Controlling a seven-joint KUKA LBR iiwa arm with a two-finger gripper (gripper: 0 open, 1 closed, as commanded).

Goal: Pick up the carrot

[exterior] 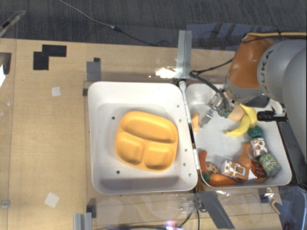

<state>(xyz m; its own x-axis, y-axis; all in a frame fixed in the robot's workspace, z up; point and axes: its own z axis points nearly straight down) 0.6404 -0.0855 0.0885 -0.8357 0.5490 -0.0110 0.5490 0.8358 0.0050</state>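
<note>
The carrot (221,179) is an orange tapered piece lying along the near wall of the right bin (204,143), beside a small carton (233,168). My gripper (210,111) hangs over the far left part of that bin, well above and behind the carrot. Its fingers (205,119) are open with nothing between them. The arm's orange band (243,66) sits just behind the wrist.
A banana (243,122), two small cans (265,156), a green item (255,131) and other orange-red pieces (203,159) crowd the right bin's near right side. The left bin (103,104) holds a yellow divided plate (145,140). A metal post (184,51) stands behind the bins.
</note>
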